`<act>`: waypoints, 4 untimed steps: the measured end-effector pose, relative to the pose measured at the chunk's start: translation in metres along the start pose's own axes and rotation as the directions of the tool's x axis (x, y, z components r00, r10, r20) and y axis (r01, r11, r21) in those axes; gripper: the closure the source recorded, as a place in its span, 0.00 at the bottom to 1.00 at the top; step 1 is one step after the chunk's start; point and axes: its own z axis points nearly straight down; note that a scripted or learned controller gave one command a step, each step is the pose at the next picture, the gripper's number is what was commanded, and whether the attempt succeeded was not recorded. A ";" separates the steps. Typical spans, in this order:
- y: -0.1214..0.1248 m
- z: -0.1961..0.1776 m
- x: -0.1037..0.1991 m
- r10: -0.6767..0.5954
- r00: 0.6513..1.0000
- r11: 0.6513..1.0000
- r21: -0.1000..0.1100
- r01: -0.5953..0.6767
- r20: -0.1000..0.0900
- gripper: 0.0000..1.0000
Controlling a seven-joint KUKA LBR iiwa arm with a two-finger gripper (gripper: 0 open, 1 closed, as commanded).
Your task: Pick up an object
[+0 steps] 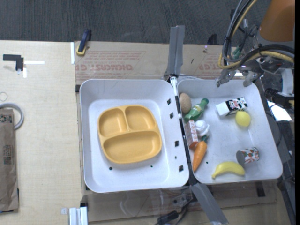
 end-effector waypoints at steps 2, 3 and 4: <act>-0.022 0.080 -0.046 -0.217 0.976 0.976 -0.003 0.217 0.001 0.00; -0.073 0.121 -0.099 -0.274 0.962 0.962 -0.002 0.274 0.000 0.00; -0.047 0.176 -0.104 -0.427 0.904 0.904 -0.005 0.427 -0.003 0.00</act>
